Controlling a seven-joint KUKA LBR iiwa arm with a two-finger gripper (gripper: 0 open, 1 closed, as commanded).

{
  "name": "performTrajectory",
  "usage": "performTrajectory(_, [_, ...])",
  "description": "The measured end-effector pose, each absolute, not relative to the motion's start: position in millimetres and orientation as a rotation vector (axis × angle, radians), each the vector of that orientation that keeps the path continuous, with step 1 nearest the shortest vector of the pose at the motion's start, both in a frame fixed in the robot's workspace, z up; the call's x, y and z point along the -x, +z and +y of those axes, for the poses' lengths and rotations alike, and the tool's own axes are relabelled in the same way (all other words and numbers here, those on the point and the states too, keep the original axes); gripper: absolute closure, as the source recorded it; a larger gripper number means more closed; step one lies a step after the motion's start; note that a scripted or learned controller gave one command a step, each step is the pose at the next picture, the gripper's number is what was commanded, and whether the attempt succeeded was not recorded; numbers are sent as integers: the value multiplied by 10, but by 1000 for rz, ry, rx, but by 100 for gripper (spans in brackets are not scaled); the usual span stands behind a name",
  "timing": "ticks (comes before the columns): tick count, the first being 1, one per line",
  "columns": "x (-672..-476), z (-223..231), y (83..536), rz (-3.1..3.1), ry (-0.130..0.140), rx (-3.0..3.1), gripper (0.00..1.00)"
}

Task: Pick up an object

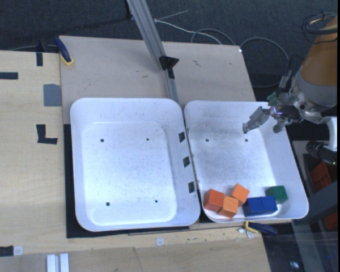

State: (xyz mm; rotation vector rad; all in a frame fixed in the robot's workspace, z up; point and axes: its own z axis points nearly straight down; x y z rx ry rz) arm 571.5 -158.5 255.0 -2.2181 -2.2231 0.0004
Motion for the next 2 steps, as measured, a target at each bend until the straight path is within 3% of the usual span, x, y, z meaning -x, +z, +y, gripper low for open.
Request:
performTrajectory(1, [-6173,-1683,2934,-2230,-4,2221,0])
performTrajectory(2, [-6511,-1615,3331,-2230,-4,2220,0])
